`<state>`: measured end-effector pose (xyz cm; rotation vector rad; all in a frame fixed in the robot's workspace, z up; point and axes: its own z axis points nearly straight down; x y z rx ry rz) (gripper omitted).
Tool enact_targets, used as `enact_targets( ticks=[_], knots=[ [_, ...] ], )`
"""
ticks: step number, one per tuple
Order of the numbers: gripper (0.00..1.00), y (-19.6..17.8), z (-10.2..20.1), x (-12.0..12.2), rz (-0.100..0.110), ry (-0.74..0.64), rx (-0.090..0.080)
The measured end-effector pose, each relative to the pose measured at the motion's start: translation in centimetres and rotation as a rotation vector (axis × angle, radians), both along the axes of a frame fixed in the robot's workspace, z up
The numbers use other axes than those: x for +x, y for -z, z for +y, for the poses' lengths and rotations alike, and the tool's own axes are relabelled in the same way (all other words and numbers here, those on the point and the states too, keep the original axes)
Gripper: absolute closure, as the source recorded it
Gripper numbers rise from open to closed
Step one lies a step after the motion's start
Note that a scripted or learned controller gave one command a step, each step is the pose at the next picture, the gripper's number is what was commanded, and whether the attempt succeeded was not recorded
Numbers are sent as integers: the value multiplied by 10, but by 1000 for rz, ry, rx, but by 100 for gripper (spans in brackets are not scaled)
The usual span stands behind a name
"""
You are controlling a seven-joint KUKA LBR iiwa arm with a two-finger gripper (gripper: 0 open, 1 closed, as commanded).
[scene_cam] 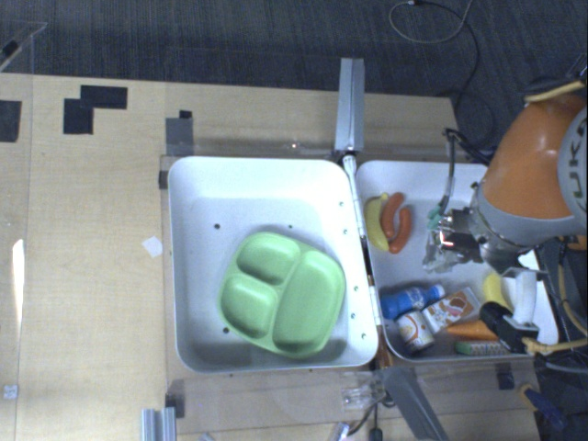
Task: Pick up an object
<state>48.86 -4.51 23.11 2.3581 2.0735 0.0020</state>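
Note:
My gripper (441,246) hangs over the middle of the right bin (413,175), below the orange wrist band, with nothing visible between its fingers. To its left lie a yellow banana (376,223) and an orange-red sausage (397,220) side by side. Toward the front of the bin lie a blue bottle (411,299), a small printed packet (443,310), a can-like piece (415,331) and an orange carrot-like piece (473,331). A yellow object (494,289) sits at the right, partly hidden by the arm.
The left bin (197,191) holds a green three-compartment tray (283,293) turned at an angle toward its front right. A metal post (350,108) stands at the divider between the bins. Cables run over the dark floor behind the bench.

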Motion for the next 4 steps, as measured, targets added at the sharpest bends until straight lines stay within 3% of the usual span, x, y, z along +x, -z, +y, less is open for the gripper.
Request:
enact_targets(
  ticks=[1, 2, 3, 4],
  knots=[
    [100, -23, -9, 0, 1, 46, -1],
    [100, -53, -32, -1, 4, 486, -1],
    [100, -44, -81, -1, 3, 784, -1],
    [100, -11, -100, 20, 3, 1173, -1]
  ],
)
